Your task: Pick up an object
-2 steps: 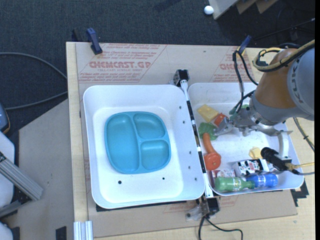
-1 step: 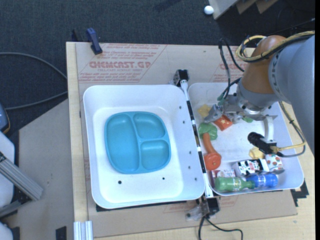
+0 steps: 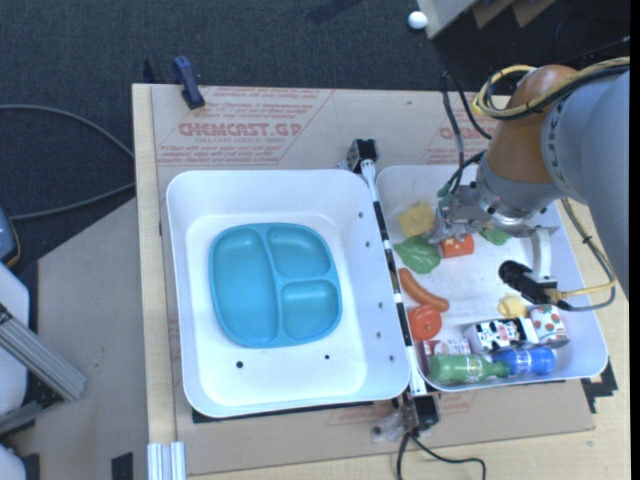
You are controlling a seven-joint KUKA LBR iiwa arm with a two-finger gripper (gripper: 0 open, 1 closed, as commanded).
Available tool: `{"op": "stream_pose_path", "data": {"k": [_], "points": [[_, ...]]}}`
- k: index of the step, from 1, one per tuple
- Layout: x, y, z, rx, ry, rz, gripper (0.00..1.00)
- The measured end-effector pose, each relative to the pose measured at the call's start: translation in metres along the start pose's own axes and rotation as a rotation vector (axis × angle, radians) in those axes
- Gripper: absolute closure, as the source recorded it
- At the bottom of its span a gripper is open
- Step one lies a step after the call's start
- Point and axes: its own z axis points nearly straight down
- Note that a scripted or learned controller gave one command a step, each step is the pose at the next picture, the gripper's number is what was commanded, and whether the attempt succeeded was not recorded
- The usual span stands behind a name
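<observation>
My gripper (image 3: pixel 452 226) hangs low over the upper middle of the right bin (image 3: pixel 590 340). Directly under its tip lies a small orange-red block (image 3: pixel 458 247), partly covered by the gripper. A yellow piece (image 3: pixel 415 217) and a green pepper (image 3: pixel 420 257) lie just to its left. On its right, a green item (image 3: pixel 496 235) peeks out from beneath the wrist. Whether the block is between the fingers is hidden.
Lower in the right bin are a sausage (image 3: pixel 422 290), a tomato (image 3: pixel 425 321), a green bottle (image 3: pixel 463 369), a blue bottle (image 3: pixel 529 360), a black-and-white box (image 3: pixel 495 334) and a red dotted item (image 3: pixel 547 321). The left bin (image 3: pixel 190 200) holds a blue divided plate (image 3: pixel 275 283).
</observation>
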Motion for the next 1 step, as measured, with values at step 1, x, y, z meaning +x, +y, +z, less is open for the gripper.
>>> {"op": "stream_pose_path", "data": {"k": [1], "points": [[0.0618,-0.0149,-0.0905,0.002,0.003,0.001,1.00]]}}
